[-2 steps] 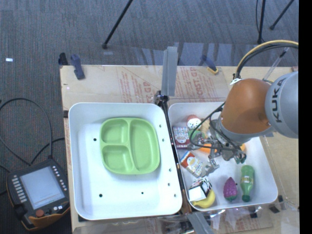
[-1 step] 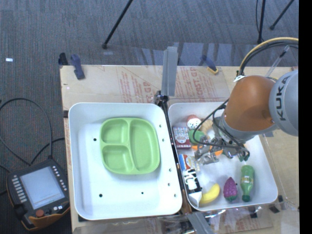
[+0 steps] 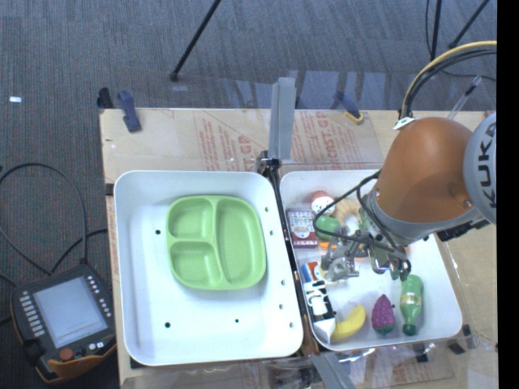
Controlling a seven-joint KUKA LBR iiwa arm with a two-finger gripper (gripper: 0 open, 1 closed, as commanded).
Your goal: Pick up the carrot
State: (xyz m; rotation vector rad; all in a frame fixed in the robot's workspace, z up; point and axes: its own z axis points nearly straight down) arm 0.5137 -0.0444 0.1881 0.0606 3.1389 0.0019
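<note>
Camera view: the arm (image 3: 426, 177) reaches in from the right and hangs over the right bin (image 3: 448, 294), its orange band hiding much of the bin's upper half. The claw (image 3: 350, 259) sits low among the clutter near the bin's middle; whether it is wide or narrow cannot be told, and nothing is plainly between its tips.

No carrot can be picked out for certain. It may lie under the arm.

Below the claw lie a banana (image 3: 350, 324), a purple fruit (image 3: 383, 314) and a green bottle (image 3: 411, 302), close together. A carton (image 3: 302, 227) lies at the bin's left.

The left bin (image 3: 138, 298) holds a green tray (image 3: 216, 241).

The likely risk: with things packed so tightly, the claw closes on a neighbour or nudges items aside, missing the carrot.
</note>
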